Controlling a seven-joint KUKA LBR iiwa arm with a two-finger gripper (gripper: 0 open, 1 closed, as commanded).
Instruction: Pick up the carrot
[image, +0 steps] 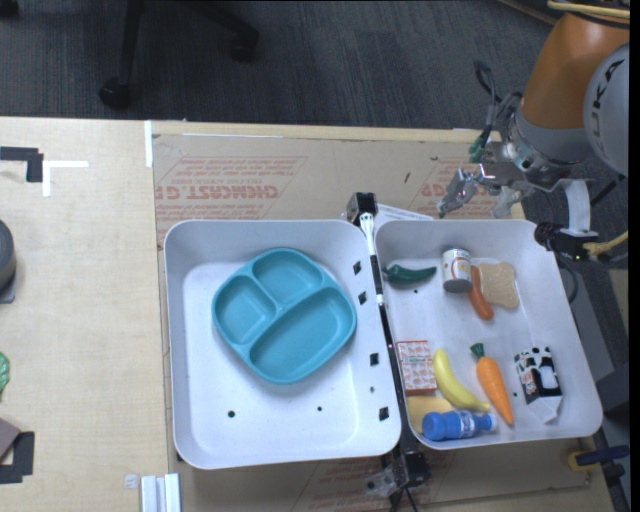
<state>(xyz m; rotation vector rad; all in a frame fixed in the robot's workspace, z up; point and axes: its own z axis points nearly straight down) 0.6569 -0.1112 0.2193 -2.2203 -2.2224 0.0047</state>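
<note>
While the pincer (462, 190) hangs, fingers apart, the carrot (493, 385) lies orange, green-topped, beside the banana (455, 380).

the right bin (560, 270) is crowded in its lower half. the carrot (494, 388) lies there with the banana (455, 381) just beside it at 9 o'clock, the blue bottle (458, 425) close at 7 o'clock, and the black and white carton (538, 374) near at 3 o'clock. bare floor is open at 12 o'clock of the carrot, below the bread (498, 284) and the can (457, 269). the gripper (468, 186) hangs over the cardboard, beyond the bin's far rim. the left bin (190, 400) has the blue plate (285, 315) in its middle.
</note>
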